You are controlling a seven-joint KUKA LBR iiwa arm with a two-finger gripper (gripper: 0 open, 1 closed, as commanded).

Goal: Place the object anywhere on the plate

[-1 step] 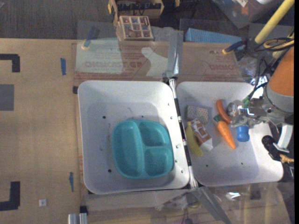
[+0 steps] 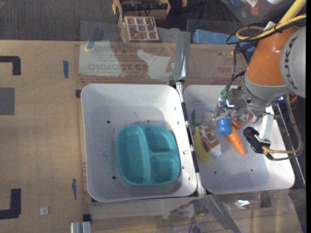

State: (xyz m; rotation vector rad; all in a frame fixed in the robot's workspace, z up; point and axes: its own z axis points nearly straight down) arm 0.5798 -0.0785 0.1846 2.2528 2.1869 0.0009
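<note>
The plate (image 2: 147, 155) is lying flat in the left bin (image 2: 97, 110), toward its lower middle part. It is teal, with rounded corners, and it is showing three compartments: one long at the left side and two smaller at the right. Nothing is sitting on it. The objects are lying in the right bin (image 2: 252, 178): a yellow banana (image 2: 200, 146) near the dividing edge, a small brown packet (image 2: 210, 140) just beside it, a blue cup (image 2: 224, 126), and an orange carrot (image 2: 236, 141) pointing down and to the right.
</note>
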